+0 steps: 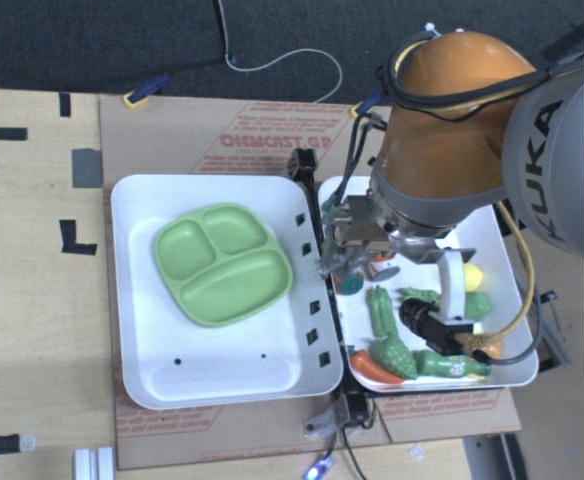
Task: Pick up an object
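My gripper hangs low over the left side of the right bin, close to the wall between the bins. Its fingertips stand right above a small teal and red object; whether they touch it is unclear. Below it lie a green toy cucumber, a bumpy green vegetable, an orange carrot and a long green piece. A yellow item and another green piece sit to the right. The big grey and orange arm hides the bin's upper part.
The left bin holds a light green divided plate in its upper middle. Black clips run along the divider between the bins. Cardboard lies under both bins, and a white cable trails at the back.
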